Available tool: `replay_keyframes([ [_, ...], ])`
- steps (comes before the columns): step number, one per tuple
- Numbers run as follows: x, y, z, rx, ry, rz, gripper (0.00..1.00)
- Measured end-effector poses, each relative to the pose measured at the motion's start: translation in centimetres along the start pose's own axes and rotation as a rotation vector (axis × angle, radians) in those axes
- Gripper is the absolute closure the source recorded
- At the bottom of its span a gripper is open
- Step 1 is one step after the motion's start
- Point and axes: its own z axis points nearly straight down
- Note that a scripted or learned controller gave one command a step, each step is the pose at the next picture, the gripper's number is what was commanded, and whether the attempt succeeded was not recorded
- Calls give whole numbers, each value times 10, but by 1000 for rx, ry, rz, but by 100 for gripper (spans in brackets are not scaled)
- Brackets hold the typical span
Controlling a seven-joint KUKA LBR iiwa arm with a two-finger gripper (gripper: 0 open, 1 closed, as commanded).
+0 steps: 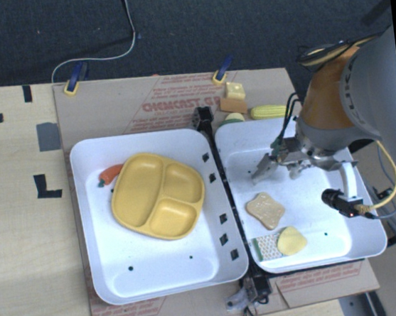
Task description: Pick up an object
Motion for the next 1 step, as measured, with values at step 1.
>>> replay_keyframes([
  [1,18,-27,56,9,1,3,0],
])
